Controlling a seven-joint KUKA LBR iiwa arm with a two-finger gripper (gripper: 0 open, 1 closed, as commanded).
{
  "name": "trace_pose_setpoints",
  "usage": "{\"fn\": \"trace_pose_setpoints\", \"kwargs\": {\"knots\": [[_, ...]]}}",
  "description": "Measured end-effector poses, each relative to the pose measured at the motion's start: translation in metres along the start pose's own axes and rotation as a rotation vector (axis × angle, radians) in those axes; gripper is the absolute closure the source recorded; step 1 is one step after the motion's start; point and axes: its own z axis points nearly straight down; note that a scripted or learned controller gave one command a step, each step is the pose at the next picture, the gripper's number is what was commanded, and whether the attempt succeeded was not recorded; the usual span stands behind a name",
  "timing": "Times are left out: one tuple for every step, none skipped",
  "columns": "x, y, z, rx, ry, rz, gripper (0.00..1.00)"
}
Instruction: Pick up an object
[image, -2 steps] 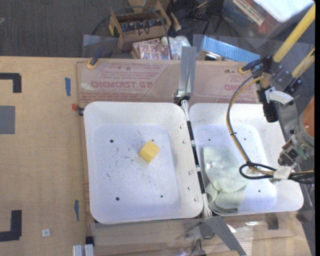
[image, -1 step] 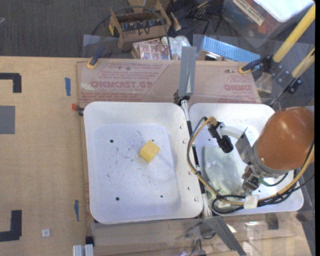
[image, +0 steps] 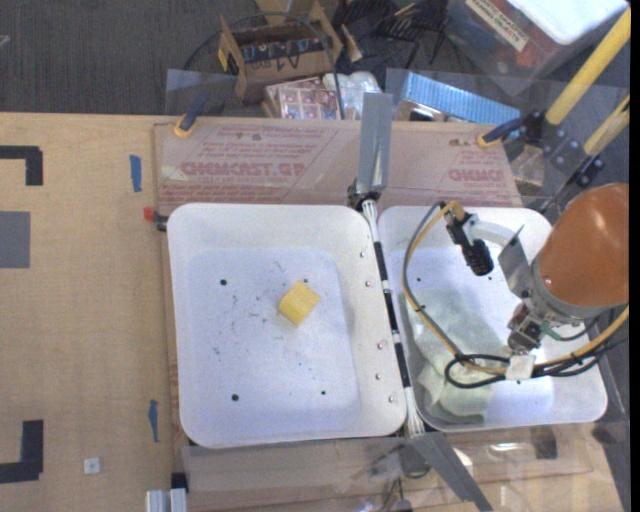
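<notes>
Cluttered workshop floor behind, plywood tabletop (image: 80, 330) underneath, two shallow white plastic bins side by side on it. Small yellow foam-looking cube (image: 298, 303) sits alone near the middle of the left white bin (image: 200, 250), well apart from every wall. Probably light and a bit squishy, not slippery, not fragile; best pinched across two opposite flat faces. Plenty of room around it. Grey arm with the orange band (image: 585, 255) hangs over the right white bin (image: 580, 400), well apart from the cube. Can't tell how the jaws stand.

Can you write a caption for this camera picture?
Yellow block sits in the left bin while the arm hangs over the right bin.
</notes>
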Motion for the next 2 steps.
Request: {"fn": "trace_pose_setpoints", "kwargs": {"knots": [[-0.029,-0.007,0.017,-0.005,0.007,-0.373,1.00],[-0.017,0.001,0.017,0.002,0.010,-0.482,1.00]]}}
